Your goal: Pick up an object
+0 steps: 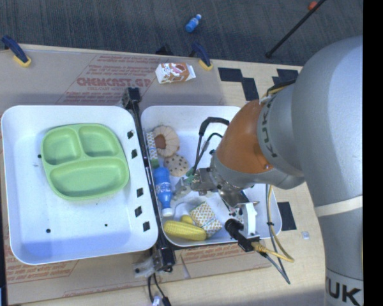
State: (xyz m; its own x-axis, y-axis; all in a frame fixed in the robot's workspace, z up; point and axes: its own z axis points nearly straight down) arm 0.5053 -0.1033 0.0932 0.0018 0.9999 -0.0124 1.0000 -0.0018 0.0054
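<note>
A single fixed camera looks down at a slant from above the tabletop [115,75], far enough back to take in both white bins, the left bin [25,190] and the right bin [179,116], side by side. The dark floor [115,11] lies along the top of the frame. The arm [319,120] enters from the right, looming large because it stands nearer the lens.

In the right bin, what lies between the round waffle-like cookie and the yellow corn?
In the camera view, a blue bottle lies between the cookie and the corn, along the right bin's left wall.

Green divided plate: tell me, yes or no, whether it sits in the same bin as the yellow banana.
No, the green divided plate lies in the left bin; the yellow banana lies in the right bin.
</note>
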